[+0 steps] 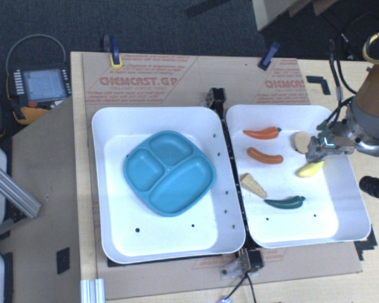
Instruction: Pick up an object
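At the near edge of the right bin (341,232) lies a dark green pepper (284,201), and just left of it a tan wedge (253,185) close to the bin's left wall. The left bin (107,169) holds a blue divided plate (169,172).

Farther in, a small yellow piece (309,169) lies on the bin floor, a short curved thing like a toy banana or lemon slice, smooth and bright. The gripper (321,149) sits right over its upper end, touching or nearly so. Whether it is spread or closed I cannot tell.

This looks like the grasp step: the arm is down at the yellow piece, and nothing is lifted. The next move, I judge, calls for a firm close on it and a straight lift; it is small and rounded, so it may slip.

Beyond that lie a sausage (264,156), a beige round (301,142) beside the gripper, and farthest a red pepper (262,132).
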You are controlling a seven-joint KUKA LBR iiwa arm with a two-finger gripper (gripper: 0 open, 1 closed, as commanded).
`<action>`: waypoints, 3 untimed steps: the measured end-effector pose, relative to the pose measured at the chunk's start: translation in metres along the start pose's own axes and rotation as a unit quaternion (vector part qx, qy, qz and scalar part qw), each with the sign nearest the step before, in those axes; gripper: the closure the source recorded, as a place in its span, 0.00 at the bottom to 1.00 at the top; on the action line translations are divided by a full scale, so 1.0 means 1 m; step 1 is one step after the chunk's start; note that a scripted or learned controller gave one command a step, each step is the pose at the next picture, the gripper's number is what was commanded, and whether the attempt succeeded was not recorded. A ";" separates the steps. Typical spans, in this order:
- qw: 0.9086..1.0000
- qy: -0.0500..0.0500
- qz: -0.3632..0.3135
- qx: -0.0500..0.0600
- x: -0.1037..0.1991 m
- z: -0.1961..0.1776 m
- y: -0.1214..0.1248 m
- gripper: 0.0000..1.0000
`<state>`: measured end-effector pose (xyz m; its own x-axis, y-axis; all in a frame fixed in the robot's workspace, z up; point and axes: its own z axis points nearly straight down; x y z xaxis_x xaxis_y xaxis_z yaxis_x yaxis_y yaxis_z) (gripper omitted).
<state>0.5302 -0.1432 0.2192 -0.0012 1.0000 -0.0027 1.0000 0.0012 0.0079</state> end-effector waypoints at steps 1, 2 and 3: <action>1.000 0.000 0.000 0.000 -0.010 -0.055 -0.003 1.00; 1.000 0.000 0.000 0.002 -0.010 -0.066 -0.003 1.00; 1.000 0.002 -0.002 0.004 0.044 -0.062 0.001 1.00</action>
<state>0.5311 -0.0987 0.2813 -0.0060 1.0000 0.0021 1.0000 0.0060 -0.0009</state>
